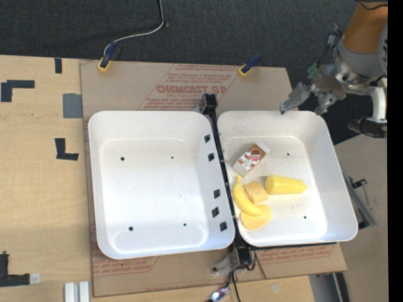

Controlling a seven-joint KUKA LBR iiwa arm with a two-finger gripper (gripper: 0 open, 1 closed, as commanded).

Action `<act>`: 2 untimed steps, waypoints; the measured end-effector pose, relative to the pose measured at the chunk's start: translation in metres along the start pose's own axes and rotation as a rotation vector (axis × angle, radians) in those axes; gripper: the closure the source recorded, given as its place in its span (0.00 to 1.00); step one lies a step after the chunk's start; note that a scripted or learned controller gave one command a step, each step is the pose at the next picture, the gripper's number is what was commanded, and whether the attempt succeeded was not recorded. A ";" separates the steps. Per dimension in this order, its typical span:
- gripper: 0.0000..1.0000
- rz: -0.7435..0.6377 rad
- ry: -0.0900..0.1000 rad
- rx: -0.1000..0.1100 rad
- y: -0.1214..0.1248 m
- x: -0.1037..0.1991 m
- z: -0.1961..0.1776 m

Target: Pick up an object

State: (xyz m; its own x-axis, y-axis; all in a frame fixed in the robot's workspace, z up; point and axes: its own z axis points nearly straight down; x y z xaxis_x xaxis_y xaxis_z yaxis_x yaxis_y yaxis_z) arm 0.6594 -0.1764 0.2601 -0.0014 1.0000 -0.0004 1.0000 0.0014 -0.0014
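- Your candidate objects sit in the right bin [315,131], clustered toward its lower-left part, close to the divider between the two bins.
- Small packet [251,157], white with red-brown print: lies flat, uppermost of the group, apart from the others.
- Yellow cylinder-like piece [285,184]: lies on its side, right of the cluster, just beside the tan block [255,192].
- Tan block rests against the banana [242,199]; a yellow-orange rounded piece [257,218] lies below, touching the banana. This group is crowded.
- Left bin [151,187]: nothing to pick there.
- Gripper [305,101]: at the upper right of the frame, over the far rim of the right bin, well apart from every object. Fingers spread apart, nothing between them.
- Step in hand, by my reading: approach. No grasp begun.
- Next move calls for travel toward the lower left of the frame, then descent. The packet or the cylinder looks the easier target to you, each having free space on two sides.
- Risk: the packet lies very flat; fingers may slide over it.
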 end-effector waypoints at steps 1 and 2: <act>0.00 -0.001 -0.005 -0.019 -0.036 0.013 -0.274; 1.00 0.000 -0.003 -0.002 -0.035 0.013 -0.273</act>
State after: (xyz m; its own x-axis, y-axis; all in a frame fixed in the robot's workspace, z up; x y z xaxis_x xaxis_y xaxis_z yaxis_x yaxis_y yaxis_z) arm 0.6251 -0.1632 0.5327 -0.0017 1.0000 -0.0032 1.0000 0.0017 0.0009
